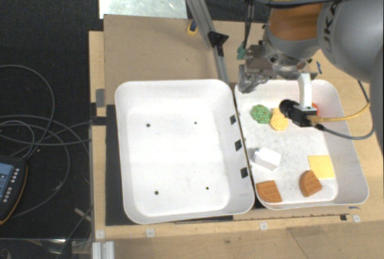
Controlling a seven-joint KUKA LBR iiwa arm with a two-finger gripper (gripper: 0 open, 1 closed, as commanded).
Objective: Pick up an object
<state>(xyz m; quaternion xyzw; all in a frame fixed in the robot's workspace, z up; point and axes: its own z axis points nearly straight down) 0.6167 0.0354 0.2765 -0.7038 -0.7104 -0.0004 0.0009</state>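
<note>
The right bin (345, 189) holds all the candidate objects. The pincer (251, 85) hangs at its far edge; whether it is open or closed cannot be told. Descend vertically onto the green lump (260, 113), just below the pincer. It is roundish, with no clear long axis

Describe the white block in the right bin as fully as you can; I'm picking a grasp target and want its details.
The white block is a small, plain, box-shaped piece, matte and smooth, perhaps foam or plastic. It lies flat but turned at a slant on the floor of the right bin, close to that bin's left wall. Nothing touches it: the orange wedge lies apart below it, the green piece above. The gripper is well above it.
</note>
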